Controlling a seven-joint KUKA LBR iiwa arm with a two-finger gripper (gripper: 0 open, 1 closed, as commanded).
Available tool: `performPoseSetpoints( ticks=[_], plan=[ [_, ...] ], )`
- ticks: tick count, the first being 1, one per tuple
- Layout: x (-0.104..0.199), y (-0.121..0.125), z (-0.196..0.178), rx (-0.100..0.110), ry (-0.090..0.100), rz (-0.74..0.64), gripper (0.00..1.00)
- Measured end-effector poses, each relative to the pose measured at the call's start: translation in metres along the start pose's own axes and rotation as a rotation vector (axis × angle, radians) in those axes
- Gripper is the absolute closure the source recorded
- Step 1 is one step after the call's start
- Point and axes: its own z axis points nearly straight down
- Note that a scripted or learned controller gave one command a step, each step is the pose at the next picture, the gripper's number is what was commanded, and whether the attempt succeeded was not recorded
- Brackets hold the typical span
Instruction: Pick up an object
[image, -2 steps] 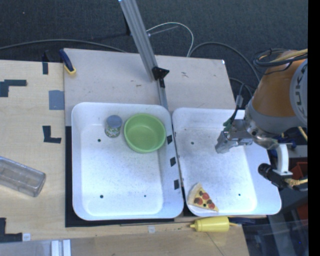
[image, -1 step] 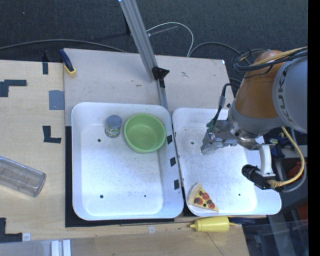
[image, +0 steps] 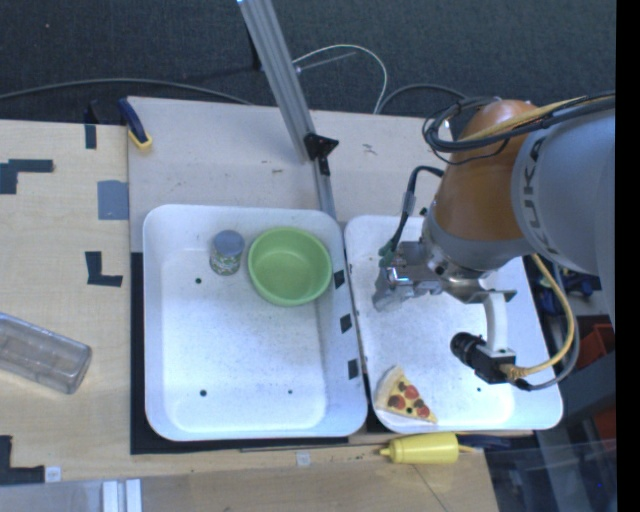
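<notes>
Where arm (image: 540, 190) curves, "KUKA" lettering; fingers (image: 388, 290) over bin (image: 450, 400)

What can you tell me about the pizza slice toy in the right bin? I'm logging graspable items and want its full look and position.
The pizza slice looks like a small, flat toy wedge, probably plastic. It has a tan crust edge, a yellow cheese-coloured top and several red round toppings. It lies flat on the floor of the right bin, in the near-left corner, close to the wall beside the left bin. Nothing rests on it, and the claw is apart from it, farther back.
</notes>
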Motion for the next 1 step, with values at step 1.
performPoseSetpoints(
  ticks=[1],
  plan=[
    [0.0432, -0.0044, 0.0075, 0.001, -0.001, 0.001, 1.00]
  ],
)
